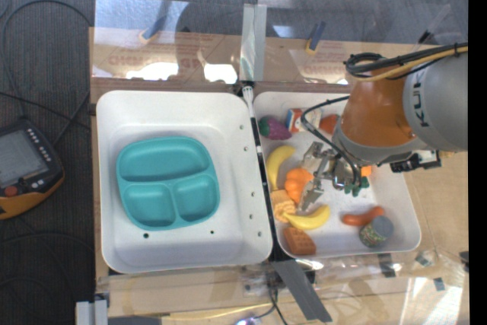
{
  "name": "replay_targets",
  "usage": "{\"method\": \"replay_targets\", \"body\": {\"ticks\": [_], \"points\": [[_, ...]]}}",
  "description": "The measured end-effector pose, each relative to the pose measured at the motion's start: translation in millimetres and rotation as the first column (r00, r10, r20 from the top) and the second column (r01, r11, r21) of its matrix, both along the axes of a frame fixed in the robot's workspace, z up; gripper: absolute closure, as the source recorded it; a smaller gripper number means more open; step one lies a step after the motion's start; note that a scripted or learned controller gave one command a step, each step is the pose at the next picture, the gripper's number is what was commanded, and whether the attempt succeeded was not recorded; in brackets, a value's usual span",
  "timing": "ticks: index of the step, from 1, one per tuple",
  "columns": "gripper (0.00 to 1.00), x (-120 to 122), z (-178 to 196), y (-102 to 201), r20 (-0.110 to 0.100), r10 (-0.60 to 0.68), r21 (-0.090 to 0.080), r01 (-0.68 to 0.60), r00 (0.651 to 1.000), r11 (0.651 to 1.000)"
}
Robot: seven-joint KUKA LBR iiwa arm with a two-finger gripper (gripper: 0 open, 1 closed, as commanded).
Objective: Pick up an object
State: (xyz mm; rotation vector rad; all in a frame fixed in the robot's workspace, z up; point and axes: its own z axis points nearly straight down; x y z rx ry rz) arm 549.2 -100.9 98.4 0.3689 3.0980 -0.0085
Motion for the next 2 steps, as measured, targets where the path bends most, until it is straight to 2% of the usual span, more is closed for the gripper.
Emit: {"method": "replay_targets", "body": {"ticks": [1, 2], "points": [[1.00, 37.5, 82.3, 9.4, -0.024, -0.070, 0.008, 0.070, 0.997, 0.998], [1.00, -1.1, 82.1, 76.6, -0.026, -0.073, 0.008, 0.073, 0.997, 0.997]]}}
